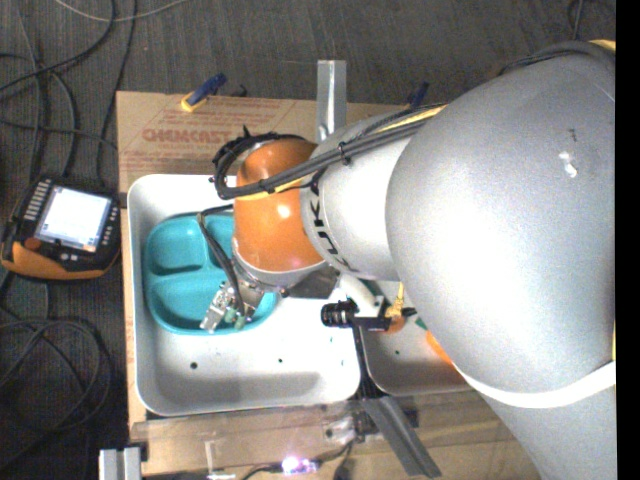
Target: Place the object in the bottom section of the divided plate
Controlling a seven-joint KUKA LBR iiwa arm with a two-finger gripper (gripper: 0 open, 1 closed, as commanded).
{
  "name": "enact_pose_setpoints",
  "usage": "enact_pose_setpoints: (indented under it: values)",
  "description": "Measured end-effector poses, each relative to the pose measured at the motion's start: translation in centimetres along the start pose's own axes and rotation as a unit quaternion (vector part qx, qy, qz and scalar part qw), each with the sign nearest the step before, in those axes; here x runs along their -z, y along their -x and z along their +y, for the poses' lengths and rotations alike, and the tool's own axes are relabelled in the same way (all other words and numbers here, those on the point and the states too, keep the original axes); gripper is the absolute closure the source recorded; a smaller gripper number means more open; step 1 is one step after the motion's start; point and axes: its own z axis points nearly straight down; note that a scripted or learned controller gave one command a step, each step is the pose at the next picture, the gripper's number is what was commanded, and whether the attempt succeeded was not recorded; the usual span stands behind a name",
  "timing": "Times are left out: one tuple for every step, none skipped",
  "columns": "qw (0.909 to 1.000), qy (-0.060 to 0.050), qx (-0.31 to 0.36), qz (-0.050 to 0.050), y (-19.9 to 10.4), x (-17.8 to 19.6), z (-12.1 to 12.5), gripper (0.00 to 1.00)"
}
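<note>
A teal divided plate (170, 253) lies in the upper left of the left white bin (250, 373). My gripper (220, 311) hangs low over the plate's bottom section, near its right rim, below the orange wrist band. A small green bit (238, 316) shows right at the gripper's tip; I cannot make out what it is or whether it is held. The arm hides the plate's right part.
The big grey arm covers most of the right bin (400, 373), where an orange thing (436, 348) peeks out beneath it. A teach pendant (65, 223) lies on the floor to the left. The left bin's white floor spreads in front of the plate.
</note>
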Motion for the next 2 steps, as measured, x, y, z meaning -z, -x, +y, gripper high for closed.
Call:
enact_pose_setpoints:
  values:
    - [0.9882, -0.01, -0.153, 0.003, -0.3, 12.1, -2.4, 1.0]
    - [0.9734, -0.011, -0.229, 0.002, 3.1, 16.2, -0.1, 1.0]
